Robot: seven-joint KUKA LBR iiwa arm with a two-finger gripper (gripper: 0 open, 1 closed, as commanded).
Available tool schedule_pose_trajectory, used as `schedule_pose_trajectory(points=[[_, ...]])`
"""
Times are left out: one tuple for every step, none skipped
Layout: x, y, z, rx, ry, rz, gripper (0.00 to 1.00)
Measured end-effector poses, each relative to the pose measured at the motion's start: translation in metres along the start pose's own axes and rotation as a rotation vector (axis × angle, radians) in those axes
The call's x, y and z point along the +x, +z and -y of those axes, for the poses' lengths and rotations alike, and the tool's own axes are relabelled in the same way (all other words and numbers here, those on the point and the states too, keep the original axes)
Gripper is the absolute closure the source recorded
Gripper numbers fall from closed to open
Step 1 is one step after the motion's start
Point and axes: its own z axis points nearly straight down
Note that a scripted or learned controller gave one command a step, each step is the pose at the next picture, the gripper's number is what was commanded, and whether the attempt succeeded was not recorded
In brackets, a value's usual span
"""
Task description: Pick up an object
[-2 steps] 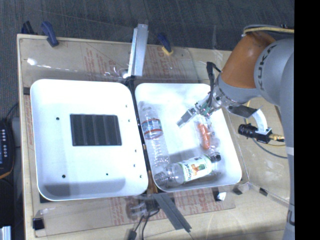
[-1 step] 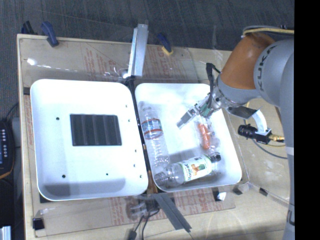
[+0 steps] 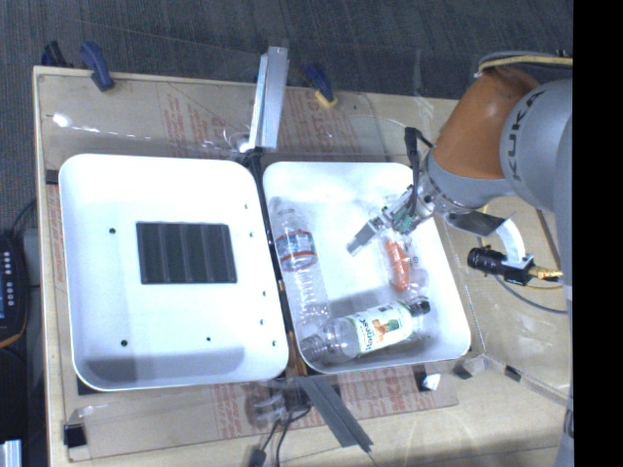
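Nearest, along the near wall of the right bin [image 3: 440,343]: a clear bottle with a green and orange label [image 3: 375,331], lying on its side, dark cap to the right. Against the left wall, a second clear bottle [image 3: 298,261], red-labelled, lengthwise. Right of centre, an orange object in clear wrap [image 3: 398,264]. Just above it, the gripper [image 3: 387,224], reaching in from the right; how far open, cannot tell; nothing seen held. In the left bin [image 3: 97,193], a dark ribbed panel [image 3: 186,252].
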Motion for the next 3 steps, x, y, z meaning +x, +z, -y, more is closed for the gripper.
schedule_pose_trajectory(points=[[-0.004,0.013,-0.008,-0.001,-0.052,0.001,0.00],[-0.009,0.000,-0.013,-0.003,-0.057,0.003,0.00],[0.013,-0.069,0.025,-0.003,-0.267,0.006,0.00]])
